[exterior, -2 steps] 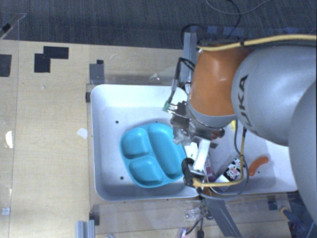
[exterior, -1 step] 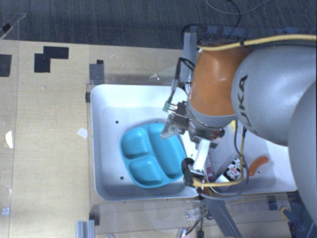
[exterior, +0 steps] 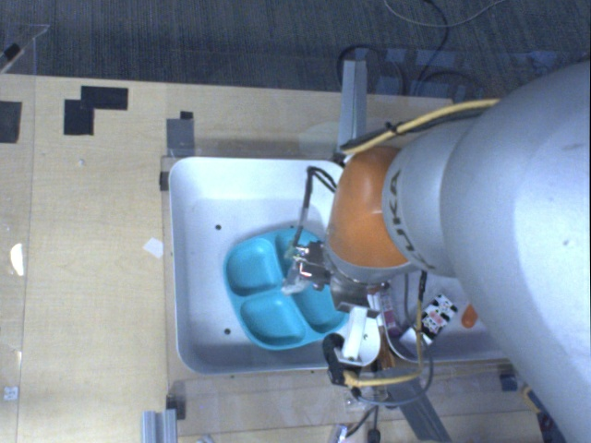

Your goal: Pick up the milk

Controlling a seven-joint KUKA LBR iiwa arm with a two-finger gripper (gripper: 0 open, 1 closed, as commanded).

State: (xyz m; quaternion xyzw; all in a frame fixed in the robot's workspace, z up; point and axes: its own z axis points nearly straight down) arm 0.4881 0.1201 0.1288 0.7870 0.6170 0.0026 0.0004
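Observation:
The milk [exterior: 440, 316], a small white carton with black cow patches, peeks out from under the arm in the right bin, mostly covered. My gripper [exterior: 301, 271] hangs over the blue divided plate [exterior: 263, 289] in the left bin [exterior: 189, 247], well to the left of the milk. Nothing shows held in it. The grey arm with its orange band [exterior: 365, 215] hides most of the right bin.
A small orange thing [exterior: 469, 317] lies just right of the milk. The blue plate has three compartments and sits toward the left bin's right side. A grey post [exterior: 354, 100] stands behind the bins.

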